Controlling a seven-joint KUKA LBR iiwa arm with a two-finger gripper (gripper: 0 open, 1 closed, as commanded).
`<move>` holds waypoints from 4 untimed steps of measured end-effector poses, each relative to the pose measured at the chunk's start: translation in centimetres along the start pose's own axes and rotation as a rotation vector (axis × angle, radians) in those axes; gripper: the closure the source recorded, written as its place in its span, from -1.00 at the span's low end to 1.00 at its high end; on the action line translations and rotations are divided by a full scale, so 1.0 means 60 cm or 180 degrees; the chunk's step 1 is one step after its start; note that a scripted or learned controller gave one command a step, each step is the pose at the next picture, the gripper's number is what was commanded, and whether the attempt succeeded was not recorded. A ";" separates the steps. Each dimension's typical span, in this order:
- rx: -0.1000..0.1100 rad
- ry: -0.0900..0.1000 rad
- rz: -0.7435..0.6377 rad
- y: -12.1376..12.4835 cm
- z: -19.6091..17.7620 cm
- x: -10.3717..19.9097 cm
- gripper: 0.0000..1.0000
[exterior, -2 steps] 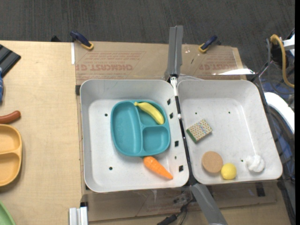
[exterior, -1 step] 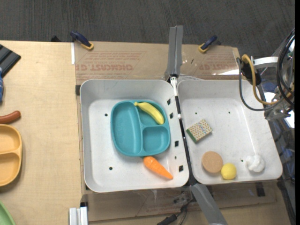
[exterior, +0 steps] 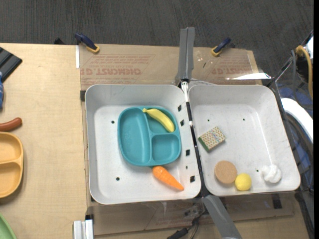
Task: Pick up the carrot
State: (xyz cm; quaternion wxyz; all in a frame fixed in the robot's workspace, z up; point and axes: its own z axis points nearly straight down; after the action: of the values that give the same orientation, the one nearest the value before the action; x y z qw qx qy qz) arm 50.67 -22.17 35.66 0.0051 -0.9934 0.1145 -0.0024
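Plainly nothing is done yet: the carrot lies untouched on the floor of the left bin, near its front edge, just beside the teal tray that carries a banana.

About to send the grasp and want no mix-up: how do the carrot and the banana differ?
The carrot is orange and tapered; the banana is yellow and curved. The carrot lies on the floor of the left bin, just below the teal tray; the banana rests on the tray's upper right compartment. Both are elongated, lying diagonally in the same bin.
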 end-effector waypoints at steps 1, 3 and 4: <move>-0.0011 -0.0025 -0.0028 -0.014 0.189 0.011 1.00; -0.0007 -0.0008 -0.0044 0.005 0.116 -0.019 1.00; -0.0010 -0.0026 -0.0088 -0.100 0.226 0.067 1.00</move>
State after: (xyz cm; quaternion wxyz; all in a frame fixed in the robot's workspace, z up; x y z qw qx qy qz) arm 56.06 -17.09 22.19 0.0040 -0.9949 0.1007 0.0018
